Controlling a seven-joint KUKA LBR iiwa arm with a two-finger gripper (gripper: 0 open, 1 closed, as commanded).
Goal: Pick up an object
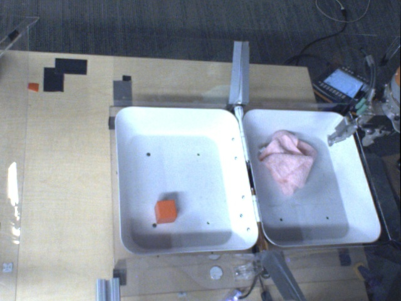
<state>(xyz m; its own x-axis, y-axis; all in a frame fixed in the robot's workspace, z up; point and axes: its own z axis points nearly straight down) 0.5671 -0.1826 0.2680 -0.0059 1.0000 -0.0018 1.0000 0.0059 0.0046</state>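
Left bin [125,180] holds one small orange block [166,211], sitting near the front-left of the floor, well apart from the walls. It's compact and rigid, probably the easier target, but it's the farthest thing from the arm and small enough that a slightly off descent would likely nudge it aside or close on nothing. Right bin [357,218] holds a crumpled pink cloth [288,162], lying in the back-centre of the floor, clear of the divider rail. Soft and lumpy, so the risk there is different — the pincer could pinch only a loose fold that slips out on the lift, or press the fabric flat and come up with nothing. The pincer [339,134] hangs at the right bin's back-right corner, just beside the rim, near the cloth but not touching it; nothing sits between its tips, and whether they are spread or pressed together I cannot tell at this size. Being that close to the rim is its own hazard — a straight drop from here would likely hit the bin wall or bare floor rather than either object. Nothing picked up yet; the table [62,187] around the bins carries only fixtures and markers.
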